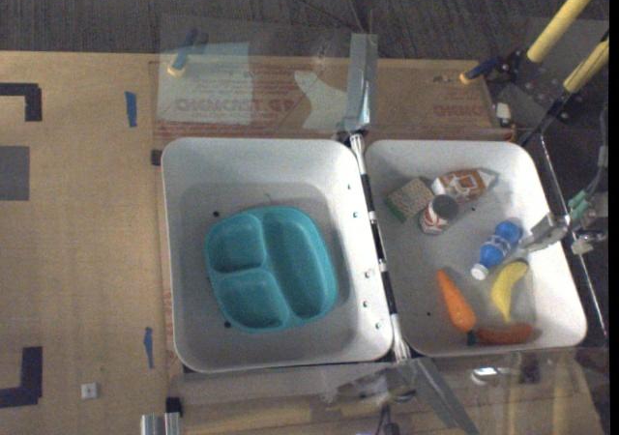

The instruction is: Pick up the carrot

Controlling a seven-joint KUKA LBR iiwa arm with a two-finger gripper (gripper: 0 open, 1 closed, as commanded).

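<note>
Because the small orange tapered plastic carrot (pixel 455 299) lies loose on the floor of the right shallow white bin (pixel 561 322), just beside the curved yellow plastic banana (pixel 507 287), we judge it not yet picked, with room for a grasp.

you see two bins side by side: in the left bin (pixel 184 230) a divided tray (pixel 272 267) sits alone; in the right bin (pixel 542 322) the carrot (pixel 456 300) lies left of the banana (pixel 509 287), a bottle (pixel 496 247) behind them.
</note>
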